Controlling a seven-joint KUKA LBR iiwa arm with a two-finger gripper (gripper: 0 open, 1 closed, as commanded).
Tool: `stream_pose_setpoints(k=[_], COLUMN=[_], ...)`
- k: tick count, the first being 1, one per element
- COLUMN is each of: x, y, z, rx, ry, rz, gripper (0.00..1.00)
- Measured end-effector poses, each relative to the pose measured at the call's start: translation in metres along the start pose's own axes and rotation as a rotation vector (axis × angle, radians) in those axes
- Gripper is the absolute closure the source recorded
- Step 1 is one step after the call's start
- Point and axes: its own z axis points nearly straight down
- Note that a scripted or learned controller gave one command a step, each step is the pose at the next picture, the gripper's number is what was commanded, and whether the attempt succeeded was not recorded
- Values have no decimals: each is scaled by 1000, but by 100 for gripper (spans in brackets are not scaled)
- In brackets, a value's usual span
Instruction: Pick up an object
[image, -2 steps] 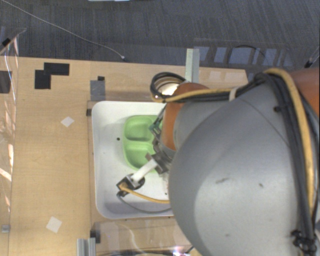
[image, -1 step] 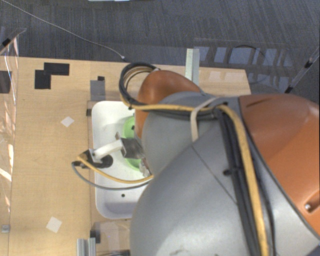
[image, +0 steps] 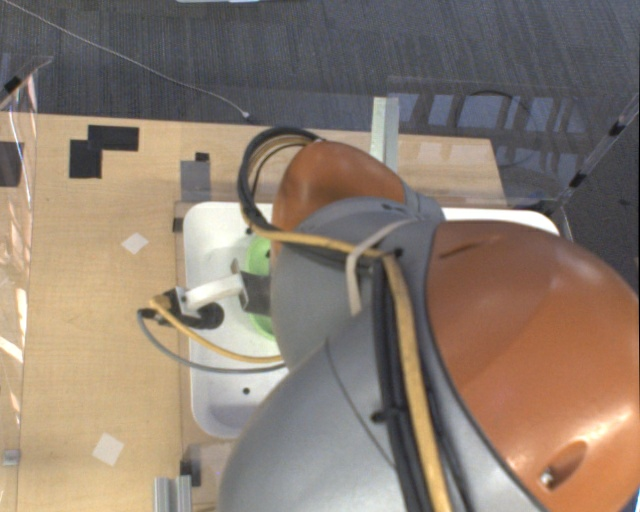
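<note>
A bright green object (image: 259, 256) lies in the left white bin (image: 205, 235), mostly hidden behind the arm; a second patch of green shows lower, near the arm's edge. The grey and orange arm (image: 420, 340) fills the middle and right of the camera view and reaches down into this bin. Its wrist end, with a white fitting (image: 212, 293) and a dark block, sits just left of the green object. The arm's body hides the gripper's tips.
A yellow and grey cable (image: 165, 320) loops out from the wrist over the bin's left rim onto the wooden bench. Black marker shapes (image: 100, 148) lie at the bench's back left. The right bin's rim (image: 500, 215) peeks out behind the arm.
</note>
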Motion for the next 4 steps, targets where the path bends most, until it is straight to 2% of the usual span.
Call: stream_pose_setpoints(k=[1,2,3,4], x=[1,0,-1,0], y=[0,-1,0,0], z=[-11,-71,-33,-22], rx=[2,-2,-3,-1], ry=[1,1,-4,-1], rz=[-1,-316,-155,-15], gripper=[100,100,100,100])
